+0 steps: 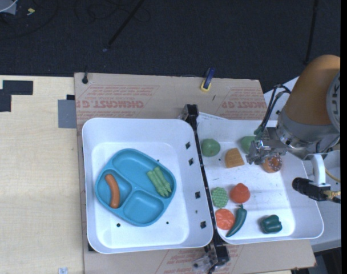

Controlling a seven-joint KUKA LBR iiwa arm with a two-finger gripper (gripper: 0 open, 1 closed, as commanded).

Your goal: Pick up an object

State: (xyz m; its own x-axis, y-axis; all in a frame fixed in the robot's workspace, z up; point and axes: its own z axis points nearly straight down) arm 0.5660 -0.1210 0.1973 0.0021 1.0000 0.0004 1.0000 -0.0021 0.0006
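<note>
Your gripper [258,151] is low in the right bin [302,224], near its far side, and you cannot tell how its tips stand, because the metal there is too small and blurry. Nothing can be seen held in it. A small orange ball [271,164] sits just beside it on the right, an orange block [234,158] sits just to its left, and a green lump [247,144] peeks out on its far side. Pick one of these close toys, probably the orange block, since it lies in the open. Come down straight over its middle so you don't bump the others. Farther off are a green ball [210,147], a tomato [239,193] and a dark green pepper [271,224].
</note>
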